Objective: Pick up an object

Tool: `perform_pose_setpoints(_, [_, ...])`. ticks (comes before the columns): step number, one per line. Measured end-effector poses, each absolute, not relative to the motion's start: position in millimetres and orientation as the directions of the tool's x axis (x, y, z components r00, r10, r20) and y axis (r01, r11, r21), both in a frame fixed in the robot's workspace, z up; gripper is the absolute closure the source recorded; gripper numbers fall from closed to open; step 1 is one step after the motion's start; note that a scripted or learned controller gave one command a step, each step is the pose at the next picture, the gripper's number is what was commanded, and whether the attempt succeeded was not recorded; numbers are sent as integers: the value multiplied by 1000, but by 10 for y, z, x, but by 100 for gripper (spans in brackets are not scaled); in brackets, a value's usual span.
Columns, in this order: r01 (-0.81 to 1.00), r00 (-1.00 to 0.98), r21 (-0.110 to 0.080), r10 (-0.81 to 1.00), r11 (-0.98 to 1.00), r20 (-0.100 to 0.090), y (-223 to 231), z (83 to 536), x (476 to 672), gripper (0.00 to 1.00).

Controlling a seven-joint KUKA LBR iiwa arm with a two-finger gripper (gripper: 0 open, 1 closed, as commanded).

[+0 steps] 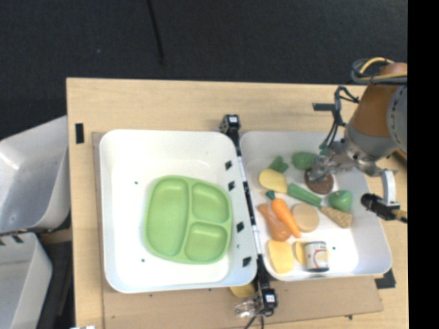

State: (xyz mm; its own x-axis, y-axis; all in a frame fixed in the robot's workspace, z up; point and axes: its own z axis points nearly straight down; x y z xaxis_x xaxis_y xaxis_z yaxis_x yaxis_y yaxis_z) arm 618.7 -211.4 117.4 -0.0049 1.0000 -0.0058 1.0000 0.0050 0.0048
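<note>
The gripper (pixel 321 173) is reaching into the right bin (pixel 367 249) near its far edge, hovering over a brown round item (pixel 319 182); how its grip stands cannot be told. Toy food is lying around it: a carrot (pixel 285 216), a yellow fruit (pixel 272 179), a small can (pixel 315 256) toward the near edge. A green divided plate (pixel 186 219) is sitting mid-left bin (pixel 116 252).
</note>
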Motion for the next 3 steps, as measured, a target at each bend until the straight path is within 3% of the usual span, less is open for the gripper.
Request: perform_pose_setpoints(3, [1000, 0, 3, 1000, 0, -5, -1912, 1385, 6052, 100])
